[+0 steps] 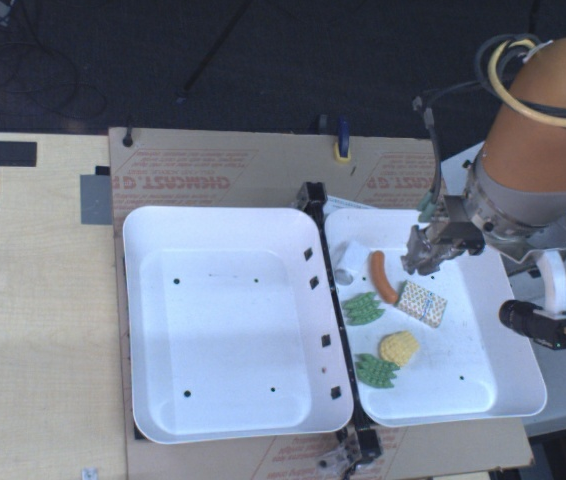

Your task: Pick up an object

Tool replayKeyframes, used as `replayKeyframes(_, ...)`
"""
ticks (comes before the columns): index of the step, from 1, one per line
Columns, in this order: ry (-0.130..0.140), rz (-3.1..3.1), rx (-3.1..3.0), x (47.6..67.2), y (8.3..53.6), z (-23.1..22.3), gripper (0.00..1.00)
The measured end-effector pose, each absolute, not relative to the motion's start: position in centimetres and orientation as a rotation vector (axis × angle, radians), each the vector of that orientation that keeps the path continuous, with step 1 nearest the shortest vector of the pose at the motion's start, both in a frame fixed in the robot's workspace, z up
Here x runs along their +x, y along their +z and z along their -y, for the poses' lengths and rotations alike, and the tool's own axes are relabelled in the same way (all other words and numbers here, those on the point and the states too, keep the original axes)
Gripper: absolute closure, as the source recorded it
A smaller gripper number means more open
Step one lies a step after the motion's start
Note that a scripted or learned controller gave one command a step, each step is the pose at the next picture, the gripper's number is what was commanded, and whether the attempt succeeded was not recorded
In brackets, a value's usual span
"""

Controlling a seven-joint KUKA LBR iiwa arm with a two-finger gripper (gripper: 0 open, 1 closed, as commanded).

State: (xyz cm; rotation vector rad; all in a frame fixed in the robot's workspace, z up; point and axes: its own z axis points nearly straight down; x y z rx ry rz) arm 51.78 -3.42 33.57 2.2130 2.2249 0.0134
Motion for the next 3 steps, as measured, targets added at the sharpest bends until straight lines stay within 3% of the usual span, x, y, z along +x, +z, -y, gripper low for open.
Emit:
replayKeyframes(1, 0.004, -2.229, 2.214, 49.2, 37.0, -2.3, 1.0)
replayKeyframes(2, -0.008, -2.219, 2.229, 47.5, 34.6, 2.4, 1.0)
replayKeyframes(3, 0.003, -2.228, 2.215, 49.0, 38.9, -2.9, 1.0)
